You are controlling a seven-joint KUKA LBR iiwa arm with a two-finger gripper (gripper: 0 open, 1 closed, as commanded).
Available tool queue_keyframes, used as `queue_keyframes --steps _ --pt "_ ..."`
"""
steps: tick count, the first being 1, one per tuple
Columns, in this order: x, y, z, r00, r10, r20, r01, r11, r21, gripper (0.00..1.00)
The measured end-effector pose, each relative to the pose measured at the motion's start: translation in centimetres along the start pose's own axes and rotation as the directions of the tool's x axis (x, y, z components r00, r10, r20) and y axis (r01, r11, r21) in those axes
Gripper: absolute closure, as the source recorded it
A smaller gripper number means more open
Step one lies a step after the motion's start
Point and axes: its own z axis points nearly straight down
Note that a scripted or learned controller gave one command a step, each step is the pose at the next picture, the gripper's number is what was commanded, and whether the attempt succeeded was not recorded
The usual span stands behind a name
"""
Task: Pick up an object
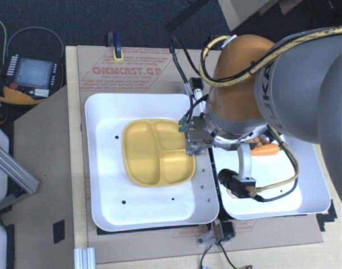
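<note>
A yellow divided plate [154,153] lies flat in the left white bin [103,195]. My gripper [193,142] hangs at the plate's right rim, close above or touching it, under the grey wrist and orange band [240,74]. The arm hides the plate's far right edge. An orange carrot-like piece [267,149] lies in the right white bin [282,200], partly under the arm.
A yellow and black cable with a dark connector [238,185] loops from the arm over the right bin. The raised wall between the two bins runs just right of the gripper. A pendant with a screen [31,74] sits off the bench at the far left.
</note>
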Motion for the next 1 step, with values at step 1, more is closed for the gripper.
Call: queue_keyframes --steps 1 --pt "-0.05 0.03 -0.07 1.000 0.001 0.000 -0.001 1.000 -0.002 0.00"
